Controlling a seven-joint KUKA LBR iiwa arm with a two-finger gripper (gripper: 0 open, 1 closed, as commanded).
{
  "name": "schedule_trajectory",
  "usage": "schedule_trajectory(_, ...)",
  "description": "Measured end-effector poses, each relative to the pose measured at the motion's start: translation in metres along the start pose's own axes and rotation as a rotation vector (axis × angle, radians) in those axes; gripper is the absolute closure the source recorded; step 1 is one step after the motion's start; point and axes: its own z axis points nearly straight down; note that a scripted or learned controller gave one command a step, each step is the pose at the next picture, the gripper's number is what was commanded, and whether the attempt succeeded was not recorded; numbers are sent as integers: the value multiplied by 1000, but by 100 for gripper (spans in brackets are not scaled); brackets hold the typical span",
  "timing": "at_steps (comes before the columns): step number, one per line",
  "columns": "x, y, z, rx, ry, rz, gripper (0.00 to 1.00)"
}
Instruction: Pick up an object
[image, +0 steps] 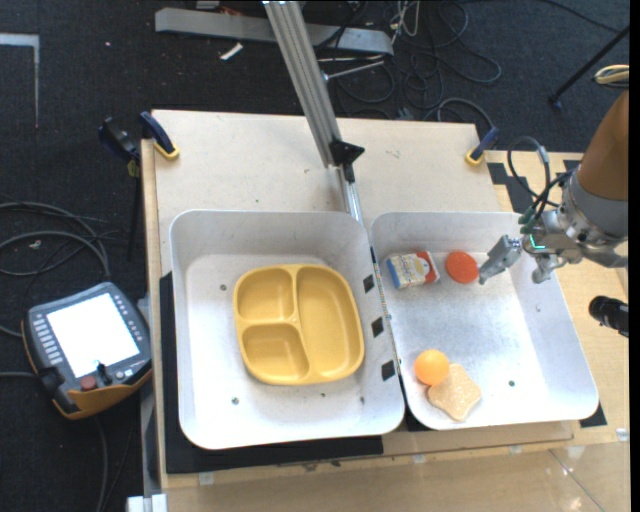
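In the overhead camera view you see two white bins side by side on the tabletop (250, 160). The left bin (200, 250) holds a yellow divided plate (298, 323) with three compartments, lying flat near the bin's middle. The right bin (540, 370) holds four things: a small carton (411, 268) lying on its side near the far wall, a red ball (460, 266) just beside it on the right, an orange ball (432, 367) nearer the front, and a piece of toast (455, 393) touching that ball on its front right. The hand (520, 262) hangs over the right bin's far right part, just right of the red ball. Its two fingers stand apart, released, with nothing between them.
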Motion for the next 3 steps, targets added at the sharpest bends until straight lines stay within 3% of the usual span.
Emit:
schedule_trajectory(2,-8,-13,113,5,1,2,0)
schedule_trajectory(3,-7,-12,145,-2,-1,2,0)
